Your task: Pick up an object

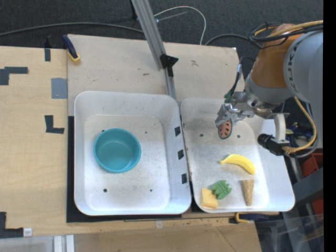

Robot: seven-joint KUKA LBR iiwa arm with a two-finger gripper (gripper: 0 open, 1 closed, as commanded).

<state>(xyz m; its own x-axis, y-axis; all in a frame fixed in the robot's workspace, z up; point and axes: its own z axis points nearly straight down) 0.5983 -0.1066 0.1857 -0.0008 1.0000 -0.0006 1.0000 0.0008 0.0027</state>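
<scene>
My gripper (226, 121) hangs over the upper part of the right bin (202, 140), shut on a small watermelon slice (225, 129) that dangles between its fingers above the bin floor. Lower in the same bin lie a yellow banana (239, 163), a green leafy toy (222, 189), a yellow cheese wedge (209, 198) and an ice cream cone (247, 191). The left bin (84, 140) holds a teal bowl (117, 149).
A slanted grey metal pole (149, 25) crosses above the bins' back edge. The arm's grey and orange body (283, 62) and its cables fill the right side. A black divider runs between the two bins.
</scene>
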